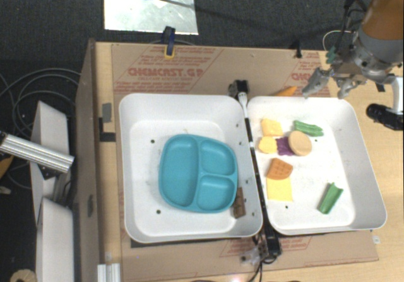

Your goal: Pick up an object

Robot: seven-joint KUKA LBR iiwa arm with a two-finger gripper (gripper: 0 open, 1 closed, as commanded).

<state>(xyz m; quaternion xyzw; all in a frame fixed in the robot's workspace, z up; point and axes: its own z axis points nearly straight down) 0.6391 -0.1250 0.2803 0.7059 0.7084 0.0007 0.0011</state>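
The right bin (363, 167) holds several toy foods. Two yellow pieces (271, 127) lie beside a purple piece (283, 147) and a tan round disc (300, 144). A green bean pod (308, 127) sits at the back, with an orange waffle (279, 168), a yellow square (279, 190) and a green stick (329, 199) nearer the front. My gripper (328, 87) hangs over the bin's far edge, above and behind the food. It is open, and nothing is between its fingers.
A blue divided plate (197, 173) lies in the left bin (136, 148). A small brown piece (239, 202) rests at that bin's right wall. An orange piece (286, 91) lies on the cardboard just behind the right bin. Cables and metal rails stand at far left.
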